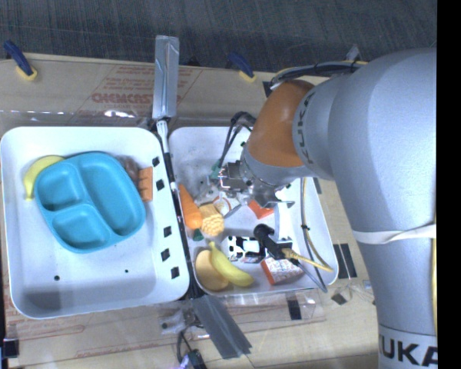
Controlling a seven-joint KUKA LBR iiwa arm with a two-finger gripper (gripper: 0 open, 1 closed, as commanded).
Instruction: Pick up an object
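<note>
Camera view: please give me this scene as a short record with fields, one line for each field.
left bin: holds a blue divided tray, with a yellow banana-like item at its left edge and an orange item at its right edge
right bin: holds a carrot, a corn cob, a banana, a red box and other small items
arm: reaches in from the right, over the right bin
end effector: low above the right bin's clutter
object held: none visible
</note>
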